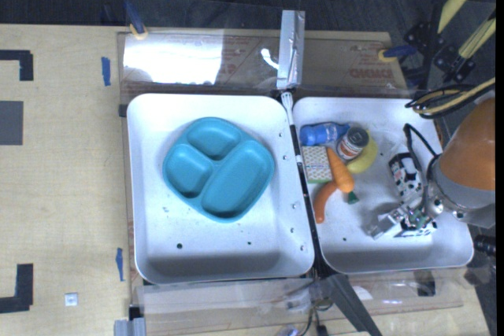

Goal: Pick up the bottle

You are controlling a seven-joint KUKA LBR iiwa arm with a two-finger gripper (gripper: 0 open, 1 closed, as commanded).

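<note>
On the pale wooden worktop (63, 193), two shallow white bins side by side. In the left bin (150, 248), a blue three-compartment tray (218, 168), lying flat near the centre. In the right bin (441, 248), grey arm (465, 169) with orange band entering from the right edge, tool (398, 220) low over the bin floor near the front right corner, nothing visibly between its parts; open or closed cannot be told. Near the right bin's back left corner, a cluster of small items: blue packet (317, 134) against the dividing wall, bottle (353, 144) just right of it, with a red-and-white label too small to read, resting against a yellow object (366, 159). Below these, a patterned card or sponge (316, 163) and an orange carrot (340, 173), touching, plus an orange-red piece (323, 202) nearer the front. On the brown board (346, 67) behind the bins, faint reddish printing, unreadable.
</note>
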